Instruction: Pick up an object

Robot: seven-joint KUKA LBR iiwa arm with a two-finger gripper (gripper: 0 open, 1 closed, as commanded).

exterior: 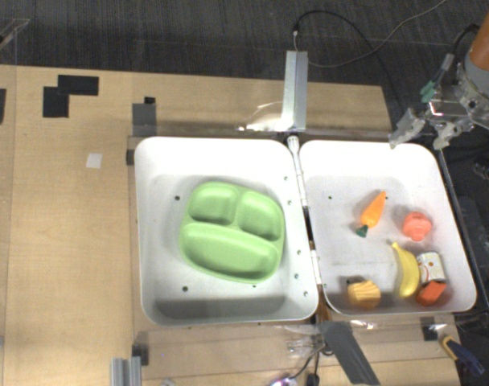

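Camera view: gripper [425,125] hung above far right corner of right bin [341,163], fingers spread and bare, nothing between them. Inside that bin, toy carrot [374,210] lay nearest, toward the near-left of the gripper, long axis running diagonally, tip up-right, green end down-left. Beyond it, closer to the near edge: pink round toy [417,225], banana [404,269], small boxed item [430,265], orange-red piece [430,293], yellow corn-like chunk [363,293]. Left bin [160,167] held green divided plate [231,230]. Likely descent toward carrot, jaws across its narrow width.
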